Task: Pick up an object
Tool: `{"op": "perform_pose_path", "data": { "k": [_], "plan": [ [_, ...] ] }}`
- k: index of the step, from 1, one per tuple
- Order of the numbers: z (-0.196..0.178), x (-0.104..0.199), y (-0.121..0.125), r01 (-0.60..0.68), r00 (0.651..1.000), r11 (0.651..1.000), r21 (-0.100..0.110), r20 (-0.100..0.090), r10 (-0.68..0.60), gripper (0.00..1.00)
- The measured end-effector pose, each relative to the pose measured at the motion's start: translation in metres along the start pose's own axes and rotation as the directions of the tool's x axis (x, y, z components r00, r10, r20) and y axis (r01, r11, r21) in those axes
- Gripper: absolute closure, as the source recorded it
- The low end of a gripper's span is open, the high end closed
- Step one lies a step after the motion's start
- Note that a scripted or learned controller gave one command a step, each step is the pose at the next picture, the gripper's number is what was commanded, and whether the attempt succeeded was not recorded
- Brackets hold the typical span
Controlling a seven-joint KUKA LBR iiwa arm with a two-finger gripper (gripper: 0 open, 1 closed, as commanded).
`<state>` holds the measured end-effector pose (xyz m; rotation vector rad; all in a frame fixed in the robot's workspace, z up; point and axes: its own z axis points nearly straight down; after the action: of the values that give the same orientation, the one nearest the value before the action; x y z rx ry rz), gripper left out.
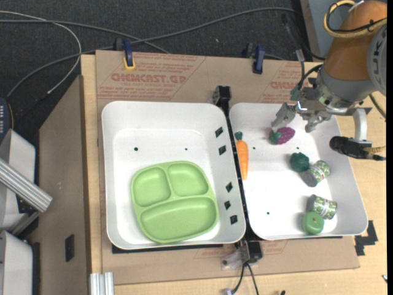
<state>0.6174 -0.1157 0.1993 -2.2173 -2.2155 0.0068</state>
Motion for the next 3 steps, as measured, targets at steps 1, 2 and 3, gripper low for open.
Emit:
{"op": "perform_pose_path", "data": {
  "k": [1,2,3],
  "plan": [
    [0.043,0.001,0.001,0.001,1.000,1.000,-0.001,0.000,-0.001,0.00],
    [0.103,-0.002,0.008,0.000,1.000,1.000,-0.001,0.000,0.000,0.00],
    [0.087,-0.001,0.010,0.001,1.000,1.000,-0.009,0.001,-0.001,1.00]
  ]
}}
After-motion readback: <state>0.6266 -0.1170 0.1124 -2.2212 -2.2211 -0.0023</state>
